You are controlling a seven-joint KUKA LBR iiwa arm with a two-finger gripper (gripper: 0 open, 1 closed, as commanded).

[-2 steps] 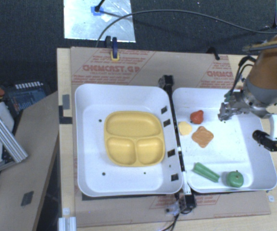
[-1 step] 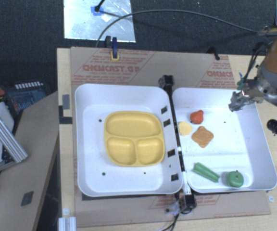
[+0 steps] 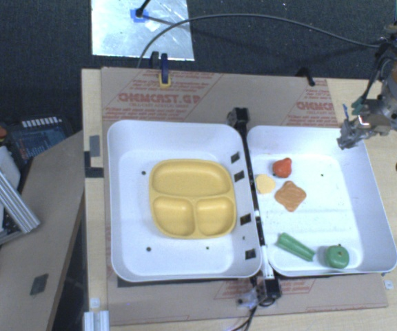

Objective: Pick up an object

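The right bin (image 3: 364, 205) holds several small toy foods. A red piece (image 3: 282, 166) lies near its upper left, with a pale yellow piece (image 3: 265, 183) just left of it and an orange waffle-like piece (image 3: 291, 196) below. A green stick (image 3: 295, 246) and a green round piece (image 3: 336, 256) lie near the front edge. My gripper (image 3: 351, 134) hangs over the far right corner of this bin, well away from all of these, with nothing seen between its fingers.
The left bin (image 3: 126, 185) holds a yellow divided tray (image 3: 189, 197). A black divider (image 3: 247, 192) runs between the bins. Cables cross the dark floor behind the bench, and a metal plate (image 3: 140, 18) lies at the top.
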